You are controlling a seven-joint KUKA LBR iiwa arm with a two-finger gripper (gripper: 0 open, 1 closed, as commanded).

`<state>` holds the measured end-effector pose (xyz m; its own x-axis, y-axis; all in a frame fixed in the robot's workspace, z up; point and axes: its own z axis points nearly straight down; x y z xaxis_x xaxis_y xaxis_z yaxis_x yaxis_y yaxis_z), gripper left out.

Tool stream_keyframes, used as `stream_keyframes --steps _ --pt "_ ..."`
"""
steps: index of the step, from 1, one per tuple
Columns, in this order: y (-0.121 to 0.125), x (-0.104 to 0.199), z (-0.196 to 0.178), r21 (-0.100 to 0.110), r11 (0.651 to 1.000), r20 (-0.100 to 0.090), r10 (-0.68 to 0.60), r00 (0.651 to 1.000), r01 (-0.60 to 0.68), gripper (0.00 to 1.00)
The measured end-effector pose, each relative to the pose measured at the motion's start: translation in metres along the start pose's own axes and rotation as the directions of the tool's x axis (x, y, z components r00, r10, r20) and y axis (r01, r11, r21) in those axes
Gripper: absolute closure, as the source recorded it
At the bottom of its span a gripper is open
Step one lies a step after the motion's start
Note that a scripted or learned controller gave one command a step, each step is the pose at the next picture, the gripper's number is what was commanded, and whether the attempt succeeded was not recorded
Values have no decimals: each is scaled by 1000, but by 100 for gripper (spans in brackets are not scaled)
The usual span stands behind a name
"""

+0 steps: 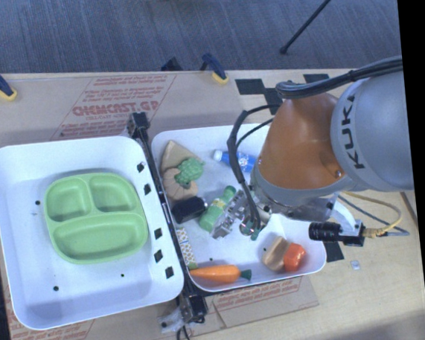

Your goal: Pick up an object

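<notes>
Fingers: metal fingers of the grey-and-orange arm's gripper (236,219) hang low in the right white bin (320,261), tips pointing left; whether they are parted or clenched I cannot tell, and nothing is clearly seen between them.
Camera view, right bin: a small green plastic bottle (215,211) lies just left of the fingertips, perhaps touching them. A black rectangular block (187,208) sits beside it, a green knobbly toy (189,171) on a tan triangular wedge (174,160) above, a blue-and-clear bottle (235,158) near the top rim, an orange plastic carrot (218,274) along the bottom wall, and a red-and-tan toy (284,254) at lower right.
Camera view, left bin: a green divided plastic plate (95,216) lies in the left white bin (8,222) on the counter (403,289).
Likely target: the green bottle, judged nearest the tips.
Axis: its long axis runs diagonally, lower left to upper right, one end toward the fingers.
Doing it well: turn the wrist so the fingers close across the bottle's narrow width, centre over its middle, descend without nudging the black block, then lift straight up.
</notes>
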<state>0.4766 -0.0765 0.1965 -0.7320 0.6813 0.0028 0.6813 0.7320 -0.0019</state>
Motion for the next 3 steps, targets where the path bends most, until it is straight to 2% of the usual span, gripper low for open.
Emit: stream_keyframes --steps 1,2,3 --pt "16 -10 -47 -1 953 5 -303 953 303 100" --pt "-9 -53 -52 2 706 5 -709 705 709 100" --pt "-9 -53 -52 2 706 5 -708 706 708 0"
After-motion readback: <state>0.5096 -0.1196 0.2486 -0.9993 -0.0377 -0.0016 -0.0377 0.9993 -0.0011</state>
